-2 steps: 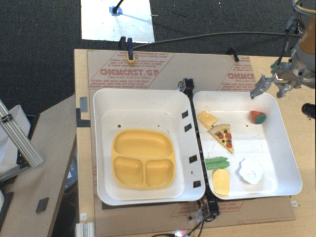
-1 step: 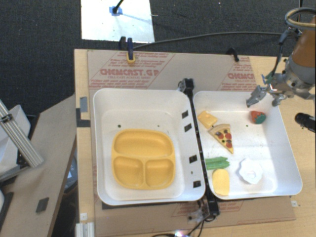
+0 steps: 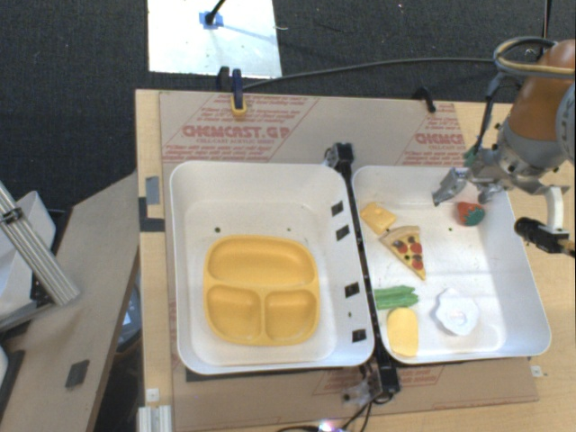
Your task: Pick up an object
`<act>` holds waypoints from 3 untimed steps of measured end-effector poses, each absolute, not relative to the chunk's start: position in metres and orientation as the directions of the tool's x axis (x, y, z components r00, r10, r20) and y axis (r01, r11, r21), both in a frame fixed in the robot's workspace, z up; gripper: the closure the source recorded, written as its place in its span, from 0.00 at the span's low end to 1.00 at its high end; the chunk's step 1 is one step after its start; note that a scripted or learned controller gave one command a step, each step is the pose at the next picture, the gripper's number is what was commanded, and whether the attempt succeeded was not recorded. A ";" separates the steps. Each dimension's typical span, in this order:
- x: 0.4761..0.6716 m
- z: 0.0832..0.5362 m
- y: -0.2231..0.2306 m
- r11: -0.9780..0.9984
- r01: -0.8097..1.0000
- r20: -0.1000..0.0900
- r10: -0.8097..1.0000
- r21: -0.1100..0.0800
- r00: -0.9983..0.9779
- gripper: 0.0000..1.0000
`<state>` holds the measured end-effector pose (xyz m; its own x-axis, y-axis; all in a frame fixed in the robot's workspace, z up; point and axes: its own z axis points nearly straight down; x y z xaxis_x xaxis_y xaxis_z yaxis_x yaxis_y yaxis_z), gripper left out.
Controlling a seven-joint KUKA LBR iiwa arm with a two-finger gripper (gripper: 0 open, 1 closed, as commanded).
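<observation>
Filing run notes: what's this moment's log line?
pincer over right bin | beside strawberry | nothing held | pizza slice untouched

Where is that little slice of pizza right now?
The pizza slice lies in the right bin, near its left wall, just below the yellow cheese wedge and above the green bean.

Divided tray [image 3: 261, 289] in the left bin [image 3: 193, 187], right bin [image 3: 526, 306] beside it on the counter [image 3: 297, 120], cheese wedge [image 3: 378, 217] at that bin's near-left, pizza slice [image 3: 406, 247] below it, bean pod [image 3: 395, 295] and oval piece [image 3: 402, 331] lower, fried egg [image 3: 456, 314] to their right, strawberry [image 3: 469, 212] under the hand [image 3: 463, 190].
</observation>
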<state>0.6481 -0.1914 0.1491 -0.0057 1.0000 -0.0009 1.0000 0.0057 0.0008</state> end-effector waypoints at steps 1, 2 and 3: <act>0.651 0.089 -0.189 0.007 1.000 0.000 1.000 0.003 -0.007 0.00; 0.651 0.102 -0.190 0.009 1.000 -0.001 1.000 0.005 -0.009 1.00; 0.656 0.164 -0.196 0.005 1.000 -0.002 1.000 0.007 -0.005 1.00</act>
<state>0.6564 -0.1962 0.1640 -0.0047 1.0000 -0.0022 1.0000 0.0047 0.0065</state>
